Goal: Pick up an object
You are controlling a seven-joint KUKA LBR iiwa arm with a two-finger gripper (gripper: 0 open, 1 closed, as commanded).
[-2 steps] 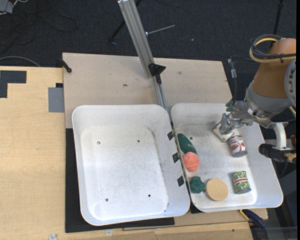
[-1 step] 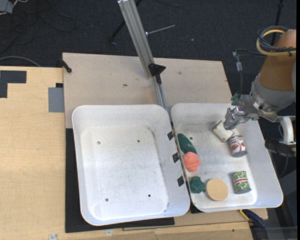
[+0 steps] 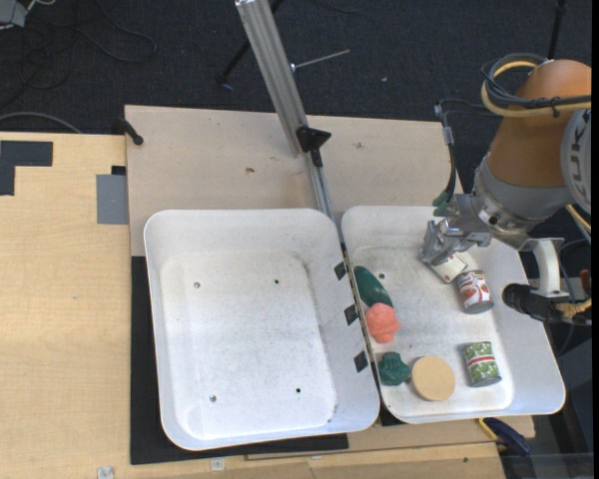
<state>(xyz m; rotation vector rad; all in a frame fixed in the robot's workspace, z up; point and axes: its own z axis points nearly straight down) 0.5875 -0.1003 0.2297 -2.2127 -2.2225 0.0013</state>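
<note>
My fingers hang low over the far part of the right bin, pointing down toward its floor. A small white object lies right under their tips, touching or nearly so; I cannot tell whether they are spread or pressed together, or whether anything sits between them.

Just beside that, toward the near right, lies a red-and-white can on its side. Further toward the near edge lies a green can, well apart from my fingers.

Along the bin's left wall I count three soft-looking things in a row: a dark green object farthest back, an orange-pink lump touching it, and another dark green object nearer the front. One tan round disc lies just beside that last green one.

So the right bin holds seven things: two cans, two dark green pieces, one pink lump, one disc, one small white piece.

The left bin stands touching the right one on the desk.
</note>
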